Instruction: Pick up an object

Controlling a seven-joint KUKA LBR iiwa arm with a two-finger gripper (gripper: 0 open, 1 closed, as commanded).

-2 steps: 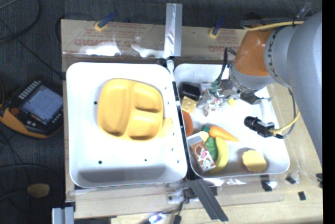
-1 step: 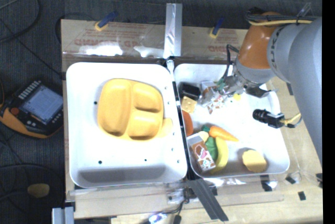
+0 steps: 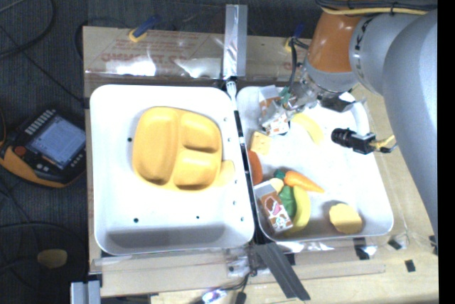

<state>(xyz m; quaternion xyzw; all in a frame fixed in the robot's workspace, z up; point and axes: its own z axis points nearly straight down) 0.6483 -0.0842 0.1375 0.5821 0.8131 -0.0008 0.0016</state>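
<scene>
**Fingers unreadable as the gripper [image 3: 287, 101] is hanging over a packet**

Whether the fingers are spreading or pressing together cannot be told, since the wrist's bulk and the clutter beneath are blurring them. The arm, grey with its orange band [image 3: 334, 47], is reaching into the right bin [image 3: 377, 175]. The gripper is sitting well beyond the carrot [image 3: 304, 182], toward the bin's far corner.

A small crumpled packet [image 3: 274, 122], white with brown and red, is lying just below the gripper tip. It is farther from the camera than the carrot and a little to its left. Contact between packet and gripper cannot be made out.

A pale yellow wedge [image 3: 310, 127] is resting straight beyond the carrot, and a yellow cube [image 3: 261, 144] is lying up and left of it. Just beside the carrot's near side, a green piece [image 3: 288, 197] and a banana [image 3: 303, 212] are crowding together, with a printed carton [image 3: 274, 210] just left of them. A yellow block [image 3: 345, 218] is sitting near the carrot's lower right. Far left of the carrot, a yellow divided tray [image 3: 176, 148] is filling the left bin [image 3: 114, 217].
</scene>
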